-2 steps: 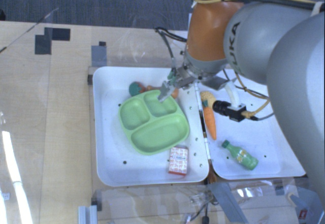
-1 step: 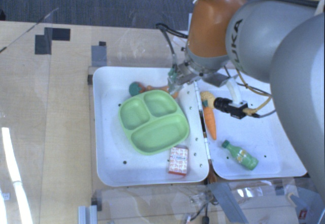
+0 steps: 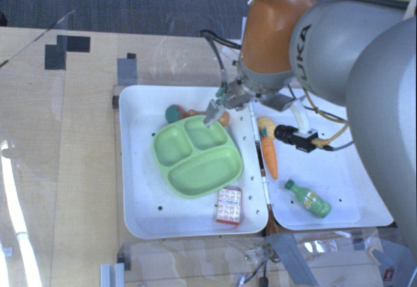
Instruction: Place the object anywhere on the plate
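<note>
Your claw [image 3: 214, 113] hangs over the far-right compartment of the green plate [image 3: 199, 174], likely for a drop, but I can't tell its opening or whether it holds the orange piece [image 3: 225, 119] at the rim beside it, probably your object.

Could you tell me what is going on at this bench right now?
The KUKA arm reaches in from the right, its gripper hanging over the far rim of the green divided plate in the left bin. Nothing seems to lie on the plate yet. A teal item sits just behind it, and a red and white carton in front. The right bin holds a carrot and a green bottle.
</note>
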